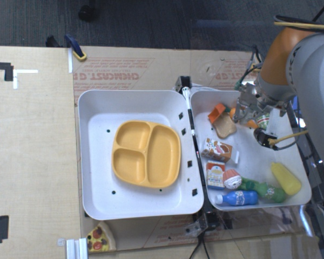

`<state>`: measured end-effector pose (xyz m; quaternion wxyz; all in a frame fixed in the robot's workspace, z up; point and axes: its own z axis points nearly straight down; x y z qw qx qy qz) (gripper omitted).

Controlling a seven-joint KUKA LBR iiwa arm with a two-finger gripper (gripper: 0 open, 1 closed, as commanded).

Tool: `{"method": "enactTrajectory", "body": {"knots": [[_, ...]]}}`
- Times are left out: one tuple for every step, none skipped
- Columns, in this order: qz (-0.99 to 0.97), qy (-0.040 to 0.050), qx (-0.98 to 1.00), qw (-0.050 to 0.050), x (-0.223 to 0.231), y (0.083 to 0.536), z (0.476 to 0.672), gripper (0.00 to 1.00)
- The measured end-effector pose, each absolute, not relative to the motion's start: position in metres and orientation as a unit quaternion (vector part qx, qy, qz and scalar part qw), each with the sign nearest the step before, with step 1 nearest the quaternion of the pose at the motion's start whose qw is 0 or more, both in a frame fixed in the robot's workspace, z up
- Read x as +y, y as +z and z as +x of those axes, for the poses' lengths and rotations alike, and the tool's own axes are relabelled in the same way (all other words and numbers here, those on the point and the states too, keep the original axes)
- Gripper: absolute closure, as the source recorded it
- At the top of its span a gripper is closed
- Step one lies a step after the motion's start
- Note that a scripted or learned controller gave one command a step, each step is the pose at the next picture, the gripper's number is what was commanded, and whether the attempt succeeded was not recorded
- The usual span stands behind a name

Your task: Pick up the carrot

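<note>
A single fixed camera looks down on the bench (pixel 32 161) from above at a slant — far enough off to take in both white bins whole, the left bin (pixel 89 161) near mid-frame and the right bin (pixel 299 161) toward the right side. Dark floor (pixel 151 15) runs along the top — the far side — and the arm (pixel 302 63) enters from the right.

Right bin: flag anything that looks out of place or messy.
Nothing is spilled or broken. The right bin holds a loose jumble: blue bottle and green bottle lie on their sides. The claw sits low over the toast and carrot.
</note>
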<state>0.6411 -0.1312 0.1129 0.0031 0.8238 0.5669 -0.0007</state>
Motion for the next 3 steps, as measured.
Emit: {"method": "enactTrajectory", "body": {"knots": [[0.824,-0.0009,0.567,0.003,-0.1311,0.1129,0.6410,0.00],[0.823,-0.0018,0.568,0.003,-0.1317,0.1218,0.6412,1.00],[0.823,-0.0020,0.568,0.004,-0.1316,0.1217,0.6412,0.00]]}}
